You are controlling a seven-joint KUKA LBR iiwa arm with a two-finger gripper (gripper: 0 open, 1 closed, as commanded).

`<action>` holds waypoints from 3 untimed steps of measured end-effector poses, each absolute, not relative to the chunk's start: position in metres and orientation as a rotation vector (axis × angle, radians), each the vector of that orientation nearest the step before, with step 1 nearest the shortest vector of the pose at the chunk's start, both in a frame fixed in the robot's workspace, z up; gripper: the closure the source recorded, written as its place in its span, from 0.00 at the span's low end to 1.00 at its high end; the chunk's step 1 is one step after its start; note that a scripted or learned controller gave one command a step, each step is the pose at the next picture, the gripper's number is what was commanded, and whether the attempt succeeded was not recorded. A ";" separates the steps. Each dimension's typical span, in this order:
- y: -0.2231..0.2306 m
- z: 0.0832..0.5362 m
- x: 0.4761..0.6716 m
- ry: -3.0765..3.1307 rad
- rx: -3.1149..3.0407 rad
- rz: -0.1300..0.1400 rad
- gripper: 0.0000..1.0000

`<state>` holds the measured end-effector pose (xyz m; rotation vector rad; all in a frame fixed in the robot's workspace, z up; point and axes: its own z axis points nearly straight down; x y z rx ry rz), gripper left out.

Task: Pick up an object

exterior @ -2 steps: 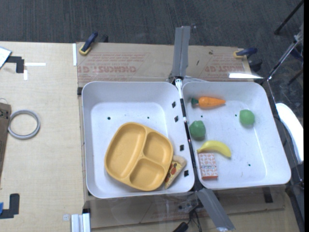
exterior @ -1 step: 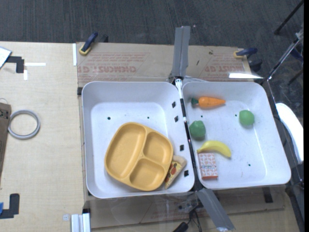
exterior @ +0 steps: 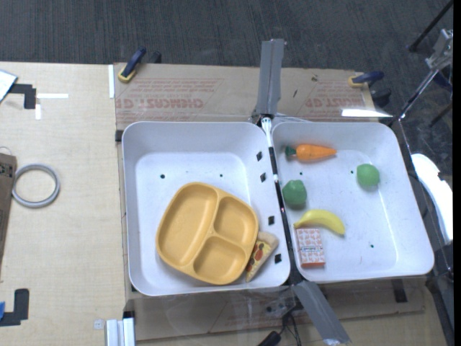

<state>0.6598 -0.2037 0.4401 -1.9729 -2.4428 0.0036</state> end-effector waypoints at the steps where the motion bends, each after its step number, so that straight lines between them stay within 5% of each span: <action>1: -0.203 0.448 0.661 -2.447 -1.970 0.006 1.00; 3: -0.203 0.462 0.664 -2.453 -1.962 0.014 1.00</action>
